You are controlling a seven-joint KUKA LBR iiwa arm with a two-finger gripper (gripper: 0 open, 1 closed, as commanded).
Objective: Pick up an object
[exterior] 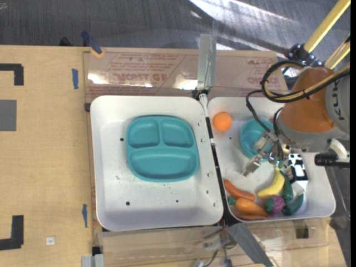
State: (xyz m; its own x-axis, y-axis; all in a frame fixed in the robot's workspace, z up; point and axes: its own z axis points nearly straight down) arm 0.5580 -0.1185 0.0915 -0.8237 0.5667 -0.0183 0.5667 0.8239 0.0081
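Two white bins are seen side by side on the bench. In the left bin [105,149] one teal divided plate [162,148] is laid flat. In the right bin [320,204] one orange ball [222,121] is found at the far left corner, with one teal bowl [251,137] just right of it. Along the near edge two orange carrots [245,200] are piled, and right of them one yellow banana [272,186], one purple piece [275,204] and one green piece [290,200] are clustered. The gripper [260,157] is held above the bin floor between bowl and banana; its fingers [251,167] are spread apart, and nothing is seen between them.
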